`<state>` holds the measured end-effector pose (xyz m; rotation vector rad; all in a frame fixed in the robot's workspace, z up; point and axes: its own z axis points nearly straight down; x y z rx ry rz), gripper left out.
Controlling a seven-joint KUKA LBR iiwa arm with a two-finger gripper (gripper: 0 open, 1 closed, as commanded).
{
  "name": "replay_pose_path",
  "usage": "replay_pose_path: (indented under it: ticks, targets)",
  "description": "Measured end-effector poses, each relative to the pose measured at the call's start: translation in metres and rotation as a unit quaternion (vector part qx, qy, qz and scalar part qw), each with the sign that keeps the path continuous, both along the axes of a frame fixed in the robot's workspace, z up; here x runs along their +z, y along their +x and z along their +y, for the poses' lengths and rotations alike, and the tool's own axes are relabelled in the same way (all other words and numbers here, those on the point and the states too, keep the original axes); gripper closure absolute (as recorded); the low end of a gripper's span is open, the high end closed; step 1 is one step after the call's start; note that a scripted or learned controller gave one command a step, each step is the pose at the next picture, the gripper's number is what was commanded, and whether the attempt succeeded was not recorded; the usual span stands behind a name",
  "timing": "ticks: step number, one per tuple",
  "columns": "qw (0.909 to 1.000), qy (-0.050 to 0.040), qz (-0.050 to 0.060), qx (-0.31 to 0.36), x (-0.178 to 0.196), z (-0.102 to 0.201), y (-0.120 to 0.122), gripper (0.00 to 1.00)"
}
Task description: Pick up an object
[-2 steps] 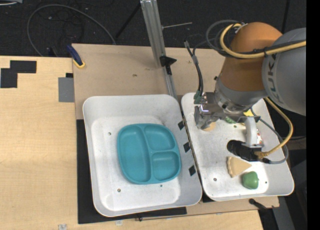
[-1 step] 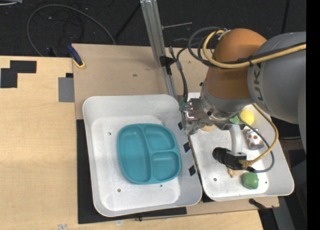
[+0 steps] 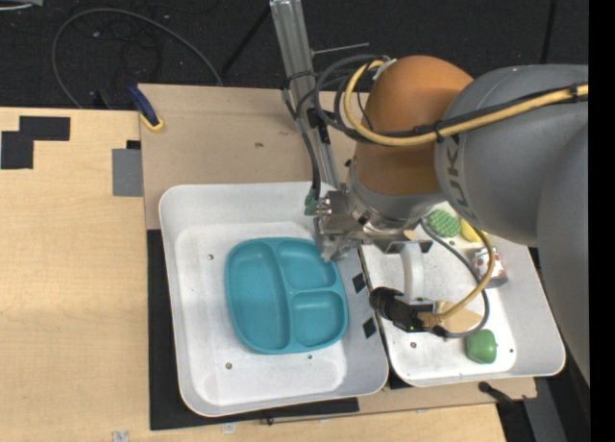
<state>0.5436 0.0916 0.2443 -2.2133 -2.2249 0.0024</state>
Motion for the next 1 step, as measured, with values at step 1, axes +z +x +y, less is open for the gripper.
replay_pose_path:
  ticks: [1]
  targets:
    - [1.0,-0.0008,0.0,-0.002,0.0001,-0.0019,0.0002,0.0]
